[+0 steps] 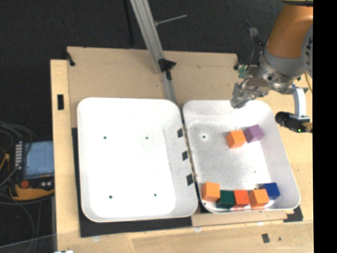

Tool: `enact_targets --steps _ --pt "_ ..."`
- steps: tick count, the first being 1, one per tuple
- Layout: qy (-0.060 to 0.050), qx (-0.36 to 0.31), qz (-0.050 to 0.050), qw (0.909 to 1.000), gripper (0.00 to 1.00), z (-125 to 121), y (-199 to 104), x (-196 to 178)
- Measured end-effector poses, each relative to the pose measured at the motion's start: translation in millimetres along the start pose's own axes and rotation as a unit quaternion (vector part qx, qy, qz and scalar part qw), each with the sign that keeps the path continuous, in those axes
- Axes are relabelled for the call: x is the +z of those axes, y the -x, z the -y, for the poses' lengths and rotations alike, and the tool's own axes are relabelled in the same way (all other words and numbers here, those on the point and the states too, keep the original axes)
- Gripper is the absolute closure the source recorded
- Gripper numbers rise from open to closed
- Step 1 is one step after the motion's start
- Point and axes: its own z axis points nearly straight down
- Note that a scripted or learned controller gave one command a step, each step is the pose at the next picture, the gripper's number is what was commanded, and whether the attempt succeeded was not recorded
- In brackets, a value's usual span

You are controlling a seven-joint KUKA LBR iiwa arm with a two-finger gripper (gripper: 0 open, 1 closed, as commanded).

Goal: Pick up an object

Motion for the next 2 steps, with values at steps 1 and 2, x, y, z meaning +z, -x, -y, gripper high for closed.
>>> enact_targets --steps 1,2 --pt "0.000 0.000 0.000 1.0000 1.00 0 -56 -1" --pt "-0.002 0.000 0.000 1.0000 1.00 -9 -109 17"
